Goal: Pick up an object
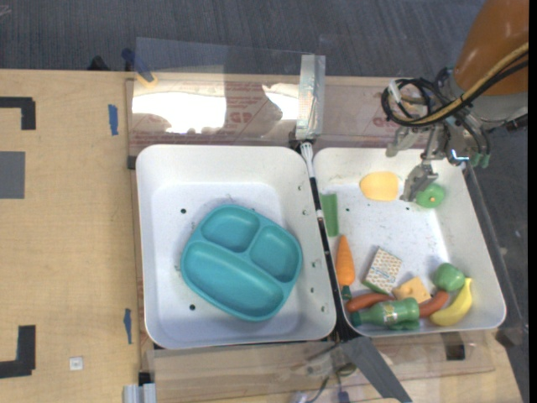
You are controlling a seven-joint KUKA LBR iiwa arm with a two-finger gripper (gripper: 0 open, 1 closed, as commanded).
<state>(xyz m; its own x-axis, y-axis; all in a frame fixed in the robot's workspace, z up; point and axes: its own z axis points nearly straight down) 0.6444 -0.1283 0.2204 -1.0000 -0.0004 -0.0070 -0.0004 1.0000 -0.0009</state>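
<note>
The small green object lies near the far right corner of the right bin, and it looks to be the piece the arm is after. The gripper hangs low over that corner, its tip just left of the green piece and touching it or nearly so. The step in hand seems to be the reach and closing-in for a grasp; nothing has been lifted yet.

Whether the claw is spread or closed cannot be told from this view; the tip reads as one grey mass, and nothing can be seen clamped in it. The next move, as a judgement, calls for getting the green piece squarely inside the grasp before closing, since the tip seems off to one side and a round piece could roll toward the bin's wall.

Just left of the gripper lies a yellow oval object. Along the near edge of the same bin sit a carrot, a patterned block, a green bottle and a banana. The left bin carries a teal divided tray.
</note>
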